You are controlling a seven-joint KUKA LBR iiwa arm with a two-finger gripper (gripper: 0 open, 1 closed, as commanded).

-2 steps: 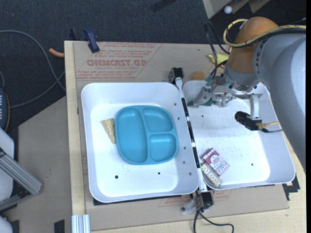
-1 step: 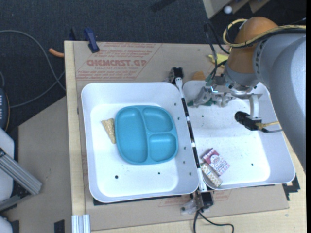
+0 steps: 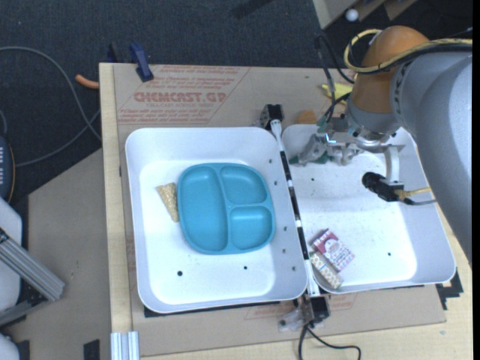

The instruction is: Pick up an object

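- The pincer (image 3: 335, 150) hangs low at the right bin's (image 3: 420, 272) far corner; whether it grips anything, I cannot tell.
- The patterned packet (image 3: 330, 256) lies unlifted near the front, so the pick looks undone.

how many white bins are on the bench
2. The left bin holds a blue divided plate and a tan piece. The right bin holds a small patterned packet, with the arm over its far end.

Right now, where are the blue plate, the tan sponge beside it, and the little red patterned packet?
blue plate (image 3: 225, 208): camera view, central divider.
tan sponge (image 3: 168, 198): camera view, its middle.
red patterned packet (image 3: 331, 251): camera view, its top face.
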